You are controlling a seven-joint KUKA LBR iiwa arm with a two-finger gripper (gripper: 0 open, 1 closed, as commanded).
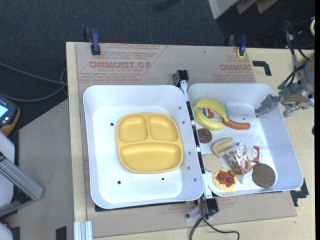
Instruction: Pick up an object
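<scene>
Grey jaws [274, 105] hang over the right bin's [292, 149] far right rim; we cannot tell their spread. Left of them we note a banana [210, 115] and a sausage [236, 124]; nearer the camera, a brown cookie [263, 175].

At the right edge, the gripper [280, 104] shows as grey metal, boxy and angular, with a flat grey finger [265, 105] jutting out. Dark cables [291, 41] loop above it, running alongside a pale housing.
</scene>
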